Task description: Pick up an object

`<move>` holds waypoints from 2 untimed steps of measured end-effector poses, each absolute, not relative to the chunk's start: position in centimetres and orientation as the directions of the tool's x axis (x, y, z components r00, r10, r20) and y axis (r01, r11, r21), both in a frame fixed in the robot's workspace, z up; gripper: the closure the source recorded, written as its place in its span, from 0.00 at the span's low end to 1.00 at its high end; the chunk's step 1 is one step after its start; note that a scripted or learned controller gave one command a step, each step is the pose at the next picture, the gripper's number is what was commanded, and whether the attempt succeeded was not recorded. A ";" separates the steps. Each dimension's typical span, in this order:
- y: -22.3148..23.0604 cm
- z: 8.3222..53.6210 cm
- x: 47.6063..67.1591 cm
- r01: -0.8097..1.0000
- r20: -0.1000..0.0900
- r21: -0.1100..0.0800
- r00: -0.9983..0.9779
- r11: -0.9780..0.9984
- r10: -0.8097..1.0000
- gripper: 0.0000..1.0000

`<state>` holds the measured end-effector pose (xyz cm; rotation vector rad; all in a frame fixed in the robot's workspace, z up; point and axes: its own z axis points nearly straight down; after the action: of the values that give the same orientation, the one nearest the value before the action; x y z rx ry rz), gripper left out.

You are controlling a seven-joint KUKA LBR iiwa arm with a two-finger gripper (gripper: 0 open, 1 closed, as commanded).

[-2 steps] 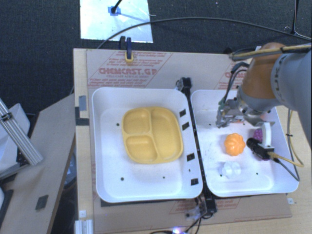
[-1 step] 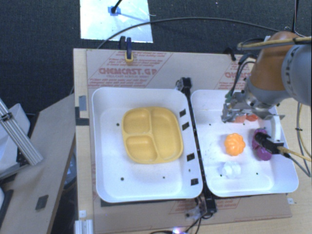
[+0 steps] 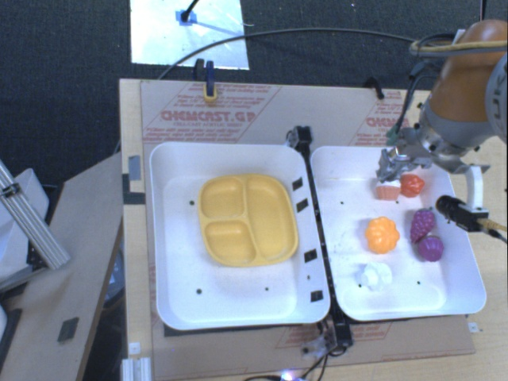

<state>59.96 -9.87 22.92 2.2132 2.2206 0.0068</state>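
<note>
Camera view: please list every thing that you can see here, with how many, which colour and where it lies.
bins: 2, white, side by side on the bench
divided tray: 1, yellow, three compartments, middle of the left bin
salmon block: 1, pale orange-pink, far part of the right bin, under the claw
red toy fruit: 1, orange-red, touching the block's right side
toy pumpkin: 1, orange, middle of the right bin
toy grapes: 1, purple, right of the pumpkin
magenta toy fruit: 1, just below the grapes
white toy: 1, near part of the right bin
arm: 1, grey with orange band, from the right
claw: 1, grey, over the block
</note>
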 end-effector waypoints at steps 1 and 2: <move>-9.9 26.3 60.1 1.000 -0.001 0.005 -0.004 0.004 1.000 1.00; -4.2 26.1 57.8 1.000 0.001 0.000 -0.008 0.008 1.000 1.00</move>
<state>57.79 -4.24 26.12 2.2128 2.2308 0.0019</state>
